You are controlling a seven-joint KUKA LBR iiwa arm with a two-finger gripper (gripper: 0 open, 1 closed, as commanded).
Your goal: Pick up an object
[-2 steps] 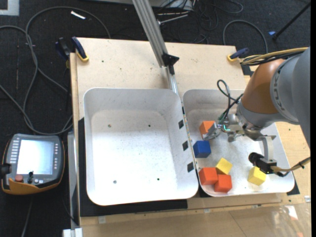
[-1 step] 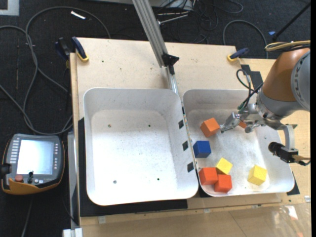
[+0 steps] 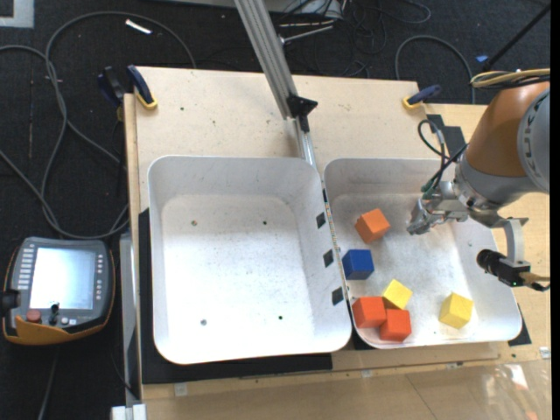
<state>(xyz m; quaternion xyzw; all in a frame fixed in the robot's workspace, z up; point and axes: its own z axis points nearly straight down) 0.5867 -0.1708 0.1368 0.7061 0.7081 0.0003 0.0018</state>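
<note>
Nearest you, along the front edge of the right bin (image 3: 503, 326), sit two red-orange blocks (image 3: 382, 317) touching each other at the front-left corner, a small yellow block (image 3: 396, 294) against them, and a second yellow cube (image 3: 456, 310) well apart toward the front-right corner. Going left to right, the left bin (image 3: 175, 234) comes first, then a blue cube (image 3: 357, 263) against the right bin's left wall and an orange cube (image 3: 373, 224) behind it. You find the gripper (image 3: 421, 221) just right of that orange cube, low over the bin floor with nothing between its fingers; how far they are spread you cannot tell from this view. Judge these blocks light, rigid and smooth-faced. Take the orange cube across two flat opposite faces, since it stands free.
</note>
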